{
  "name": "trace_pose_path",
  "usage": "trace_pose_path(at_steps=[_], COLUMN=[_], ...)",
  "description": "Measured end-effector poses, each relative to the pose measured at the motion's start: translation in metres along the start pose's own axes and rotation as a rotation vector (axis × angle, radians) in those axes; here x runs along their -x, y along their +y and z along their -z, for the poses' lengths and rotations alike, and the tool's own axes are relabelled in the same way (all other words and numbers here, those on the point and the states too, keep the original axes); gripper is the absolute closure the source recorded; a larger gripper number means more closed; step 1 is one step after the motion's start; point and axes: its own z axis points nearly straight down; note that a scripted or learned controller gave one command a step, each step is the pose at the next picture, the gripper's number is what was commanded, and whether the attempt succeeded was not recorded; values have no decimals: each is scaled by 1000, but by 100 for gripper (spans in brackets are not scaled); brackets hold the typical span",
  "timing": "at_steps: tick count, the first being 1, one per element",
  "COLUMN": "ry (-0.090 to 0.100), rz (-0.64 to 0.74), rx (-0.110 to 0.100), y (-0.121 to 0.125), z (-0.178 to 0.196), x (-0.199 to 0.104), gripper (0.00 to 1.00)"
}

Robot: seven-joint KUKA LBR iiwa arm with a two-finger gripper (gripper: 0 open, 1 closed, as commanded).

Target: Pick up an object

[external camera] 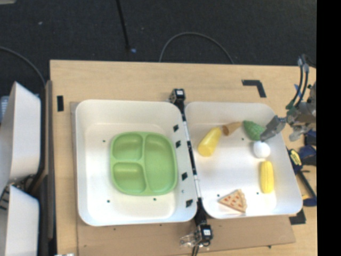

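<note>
Pizza slice [233,201]: flat triangular toy wedge, orange with darker spots and a pale crust edge, lying at the near edge of the right bin, closest to the camera.
Tool [273,128]: grey metal part reaching in from the right over the far right corner of the right bin; whether it is released or clenched I cannot tell, and nothing is visibly caught in it.
Green object [252,128]: dark green, lumpy and leaf-like, just beside the tool tip on its left.
White ball [261,149]: smooth round shape just below the tool tip, touching or nearly touching the green object.
Brown piece [231,128]: small tan cone-like shape, left of the green object, near the yellow cylinder's upper end.
Yellow cylinder [209,142]: smooth plastic-looking tube lying tilted in the left part of the right bin.
Corn cob [266,176]: yellow elongated oval, lying lengthwise below the white ball, near the bin's right wall.
Right bin [213,183]: shallow white tray with rounded corners, holding all the loose toys.
Left bin [90,159]: matching shallow white tray, joined to the right bin along a clipped middle seam.
Green plate [144,162]: light green divided plate with three rounded compartments, lying flat in the middle of the left bin.
Counter [117,79]: pale wood-grain board carrying both bins, with small black marks at its corners.
</note>
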Motion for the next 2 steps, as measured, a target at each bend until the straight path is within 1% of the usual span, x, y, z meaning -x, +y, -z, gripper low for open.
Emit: trace_pose_path(at_steps=[1,2], ry=[-3,-2], rz=[3,1], rx=[11,7], y=[2,-1], z=[6,-50], x=[-1,10], gripper=[0,0])
